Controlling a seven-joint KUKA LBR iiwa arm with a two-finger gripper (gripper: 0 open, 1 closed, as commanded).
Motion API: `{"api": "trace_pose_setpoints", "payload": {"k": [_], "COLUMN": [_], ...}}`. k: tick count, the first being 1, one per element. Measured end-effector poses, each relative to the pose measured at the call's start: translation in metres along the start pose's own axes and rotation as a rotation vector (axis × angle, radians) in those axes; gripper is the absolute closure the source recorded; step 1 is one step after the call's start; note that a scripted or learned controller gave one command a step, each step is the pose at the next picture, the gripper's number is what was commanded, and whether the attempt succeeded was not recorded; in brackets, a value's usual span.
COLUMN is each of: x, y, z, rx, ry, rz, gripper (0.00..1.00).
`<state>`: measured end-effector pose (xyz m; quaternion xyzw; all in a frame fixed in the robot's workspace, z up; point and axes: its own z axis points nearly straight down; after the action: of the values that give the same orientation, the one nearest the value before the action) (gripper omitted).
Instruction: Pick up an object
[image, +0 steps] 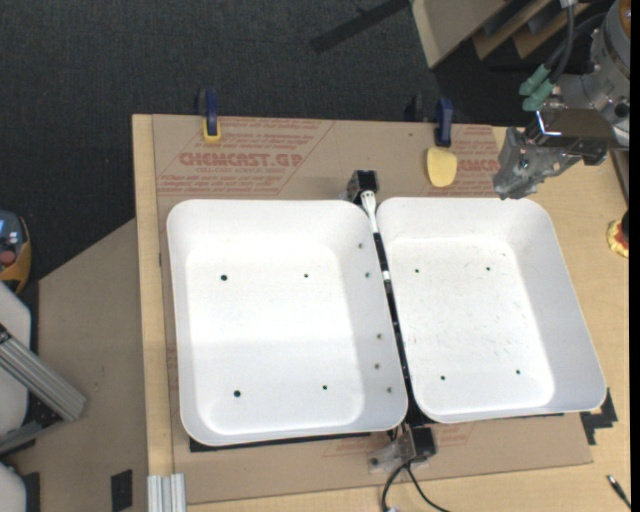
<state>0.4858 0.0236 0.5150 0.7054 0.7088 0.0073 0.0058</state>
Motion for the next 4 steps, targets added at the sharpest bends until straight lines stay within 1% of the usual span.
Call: {"api": "trace_pose_setpoints", "payload": {"k": [1, 2, 3, 4], "x": [0.094, 0.106, 0.075, -0.045], "y": [0.012, 0.026, 0.037, 0.025], "z": [0.117, 0.242, 0.191, 0.241], "rx": [0.027, 0.032, 0.014, 0.025], "ry": [-0.002, -0.005, -0.002, -0.004], "rz": [-0.003, 0.005, 0.008, 0.014], "gripper": [1.0, 1.0, 1.0, 1.0]}}
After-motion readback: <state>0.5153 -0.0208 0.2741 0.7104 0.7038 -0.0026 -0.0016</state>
